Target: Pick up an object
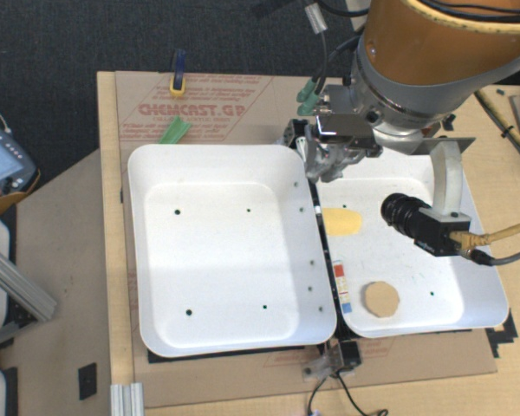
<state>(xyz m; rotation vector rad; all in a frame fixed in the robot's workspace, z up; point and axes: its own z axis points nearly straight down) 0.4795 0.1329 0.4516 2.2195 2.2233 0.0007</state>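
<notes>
In the right bin (468,306) lie a pale yellow flat piece (342,222) near the divider and a round tan disc (382,299) toward the front. A small card with red and blue marks (341,286) lies along the bin's left edge. My gripper (327,165) hangs over the back left corner of the right bin, just behind the yellow piece. Nothing shows between its fingers. The arm's orange band and grey wrist cover the bin's back part.
The left bin (156,232) lies beside the right one on a cardboard sheet (217,107). A black cylinder on a bracket (416,219) juts over the right bin. A green strip (174,130) and a yellow-blue clamp (178,74) sit at the back.
</notes>
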